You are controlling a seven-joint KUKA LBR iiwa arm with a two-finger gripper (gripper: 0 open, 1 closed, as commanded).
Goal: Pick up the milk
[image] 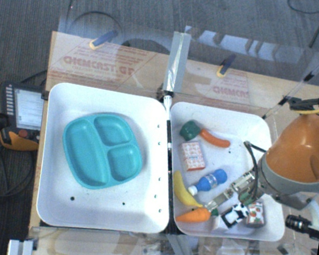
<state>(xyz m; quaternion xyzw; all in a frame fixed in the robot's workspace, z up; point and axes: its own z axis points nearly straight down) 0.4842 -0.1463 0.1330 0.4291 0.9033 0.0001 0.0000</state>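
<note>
The gripper (232, 208) sits low in the right bin (267, 130), beside a black-and-white carton, likely the milk (249, 214); whether it grips, I cannot tell. Carrot (193, 214), banana (184, 191) and bottle (208, 181) crowd its left. The arm slants in from the right

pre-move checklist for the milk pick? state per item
1. Milk located: cannot tell. The black-and-white carton in the right bin looks the likeliest, but its label is unreadable.
2. End effector near it: ok, just above-left of it.
3. Carton between the fingers: cannot tell.
4. Neighbours crowding: not ok. Carrot and blue bottle lie close.
5. Teal tray out of the way: ok, it sits in the left bin.
</note>
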